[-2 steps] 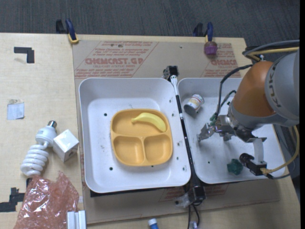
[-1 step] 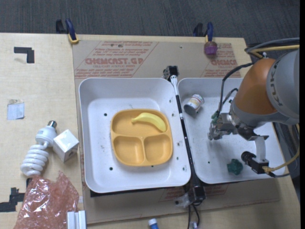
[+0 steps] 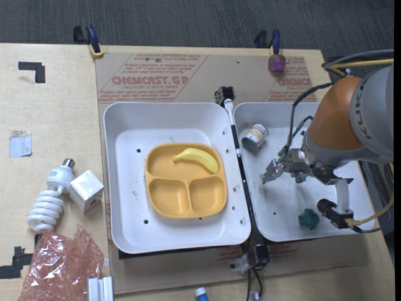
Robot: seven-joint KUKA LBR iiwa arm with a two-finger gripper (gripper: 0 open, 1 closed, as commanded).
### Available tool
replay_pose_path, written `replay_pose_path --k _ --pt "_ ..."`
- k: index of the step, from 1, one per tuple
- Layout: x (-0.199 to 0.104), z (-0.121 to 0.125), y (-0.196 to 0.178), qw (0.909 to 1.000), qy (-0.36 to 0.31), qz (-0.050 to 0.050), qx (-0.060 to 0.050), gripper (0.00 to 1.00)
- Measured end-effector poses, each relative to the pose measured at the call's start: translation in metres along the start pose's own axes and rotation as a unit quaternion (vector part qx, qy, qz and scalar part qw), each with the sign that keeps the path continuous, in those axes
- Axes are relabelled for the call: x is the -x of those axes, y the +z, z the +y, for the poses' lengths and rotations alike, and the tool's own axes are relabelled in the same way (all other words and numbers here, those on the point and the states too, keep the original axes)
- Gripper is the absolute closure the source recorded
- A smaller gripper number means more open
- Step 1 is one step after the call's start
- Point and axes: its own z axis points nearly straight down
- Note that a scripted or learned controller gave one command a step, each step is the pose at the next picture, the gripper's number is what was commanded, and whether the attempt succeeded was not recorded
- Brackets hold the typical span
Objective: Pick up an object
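My gripper (image 3: 271, 171) hangs over the left part of the right bin (image 3: 276, 221), open, with nothing between its fingers. A small silver can (image 3: 255, 136) lies on its side at that bin's far left corner, a short way beyond the gripper. A small green object (image 3: 307, 219) rests near the bin's near edge, to the right of the gripper. In the left bin (image 3: 125, 187) a yellow divided plate (image 3: 186, 196) carries a banana (image 3: 197, 158) in its far compartment.
The arm's orange and grey body (image 3: 344, 124) covers the right bin's right side. A black divider (image 3: 238, 155) runs between the bins. Outside on the left lie a spiral light bulb (image 3: 49, 202), a white cube (image 3: 86, 190) and a crumpled pink bag (image 3: 59, 265).
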Motion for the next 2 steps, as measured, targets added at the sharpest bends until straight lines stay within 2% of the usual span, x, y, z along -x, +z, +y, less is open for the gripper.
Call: replay_pose_path --k 1,2 --pt "0.0098 -0.0596 0.0100 1.0000 -0.001 0.000 -0.001 0.00" --pt "0.0102 -0.0581 0.0000 1.0000 0.000 0.000 0.001 1.00"
